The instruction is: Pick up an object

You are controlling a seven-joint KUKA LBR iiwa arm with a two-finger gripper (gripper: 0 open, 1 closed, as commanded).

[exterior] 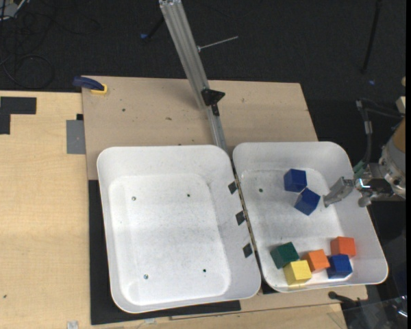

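Observation:
The right white bin (281, 147) holds several cubes. Two blue cubes (295, 179) (307, 201) lie near its middle. Along its front edge sit a green cube (284, 254), a yellow cube (298, 271), an orange cube (318, 260), a red cube (343, 247) and another blue cube (340, 265). My gripper (351, 195) hangs at the bin's right rim, just right of the lower of the two middle blue cubes. It is open, with nothing between its fingers (335, 191).
The left white bin (104, 166) stands beside the right one. A slanted aluminium bar (189, 55) reaches down to the gap between the bins. A blue and yellow clamp (91, 84) lies at the bench's far left corner.

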